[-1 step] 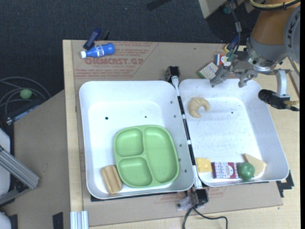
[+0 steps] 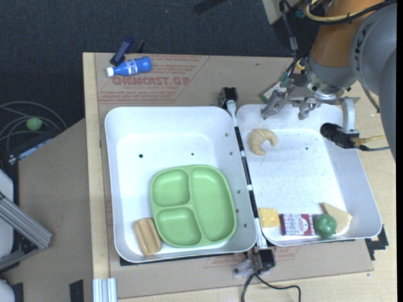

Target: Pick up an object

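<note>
Main risk: gripper [image 2: 288, 107] hangs over the right bin's [image 2: 352, 187] far rim, so a straight drop could hit the rim and miss the croissant [image 2: 262, 140] just beside it. Arm reaches in from the right, wrist pointed down. Jaws look spread with nothing between them, though they're small here

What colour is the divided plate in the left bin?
Light green; the divided plate shows clearly in the camera view, lying in the left bin.

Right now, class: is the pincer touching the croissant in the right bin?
Apart. The camera view shows bare white bin floor between the pincer and the croissant.
</note>
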You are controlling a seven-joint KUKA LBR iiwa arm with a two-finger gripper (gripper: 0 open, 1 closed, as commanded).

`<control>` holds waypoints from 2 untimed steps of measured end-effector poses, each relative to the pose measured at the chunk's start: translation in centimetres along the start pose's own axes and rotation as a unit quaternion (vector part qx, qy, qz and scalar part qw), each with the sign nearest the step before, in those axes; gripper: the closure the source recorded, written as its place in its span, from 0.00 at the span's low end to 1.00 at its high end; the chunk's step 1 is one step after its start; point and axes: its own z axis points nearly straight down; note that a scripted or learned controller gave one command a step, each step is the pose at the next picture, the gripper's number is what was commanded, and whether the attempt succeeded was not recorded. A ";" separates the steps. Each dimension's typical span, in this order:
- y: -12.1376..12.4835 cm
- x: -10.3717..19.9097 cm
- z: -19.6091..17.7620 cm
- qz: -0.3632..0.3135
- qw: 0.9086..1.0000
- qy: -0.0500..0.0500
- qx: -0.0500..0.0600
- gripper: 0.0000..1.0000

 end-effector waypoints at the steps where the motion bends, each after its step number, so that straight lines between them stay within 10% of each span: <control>1: -1.3 4.2 -1.1 0.000 1.000 0.000 -0.001 0.00; 2: -1.6 6.7 -1.1 0.000 1.000 0.000 0.000 0.00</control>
